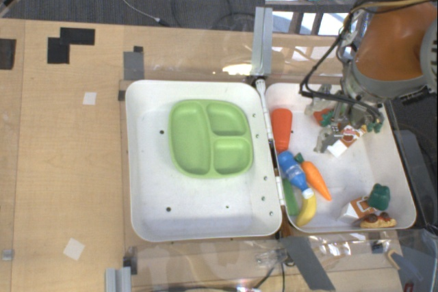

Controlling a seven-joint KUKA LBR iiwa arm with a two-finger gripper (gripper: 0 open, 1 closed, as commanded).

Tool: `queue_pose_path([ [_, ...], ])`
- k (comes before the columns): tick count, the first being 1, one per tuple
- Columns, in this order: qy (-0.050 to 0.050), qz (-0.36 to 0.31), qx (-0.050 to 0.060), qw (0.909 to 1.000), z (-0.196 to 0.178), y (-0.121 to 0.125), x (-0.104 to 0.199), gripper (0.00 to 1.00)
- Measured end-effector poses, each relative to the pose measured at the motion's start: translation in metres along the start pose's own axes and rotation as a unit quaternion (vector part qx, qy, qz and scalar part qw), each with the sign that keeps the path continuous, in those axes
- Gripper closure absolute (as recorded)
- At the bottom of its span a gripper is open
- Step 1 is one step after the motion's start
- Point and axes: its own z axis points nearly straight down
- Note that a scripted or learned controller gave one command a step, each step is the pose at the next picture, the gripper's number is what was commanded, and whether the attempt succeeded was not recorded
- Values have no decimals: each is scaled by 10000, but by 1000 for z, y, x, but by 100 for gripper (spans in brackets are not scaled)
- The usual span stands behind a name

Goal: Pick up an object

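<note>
Claw (333, 141) apparently empty, low in right bin (397, 167)

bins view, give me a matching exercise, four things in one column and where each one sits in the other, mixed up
Things:
1. green divided plate
2. carrot
3. banana
4. orange cup

Places:
A. near the front edge of the right bin, by the wall between the bins
B. middle of the left bin
C. back of the right bin, against the wall between the bins
D. right bin, just right of the blue bottle

Pairs: 1-B, 2-D, 3-A, 4-C
</note>
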Motion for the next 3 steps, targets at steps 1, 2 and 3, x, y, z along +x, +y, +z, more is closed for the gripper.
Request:
queue_pose_path([
  [1, -25, 342, 3, 9994, 95, -7, 60, 0],
  [2, -51, 560, -3, 9984, 101, -11, 68, 0],
  [3, -135, 526, 7, 9985, 86, -10, 63, 100],
])
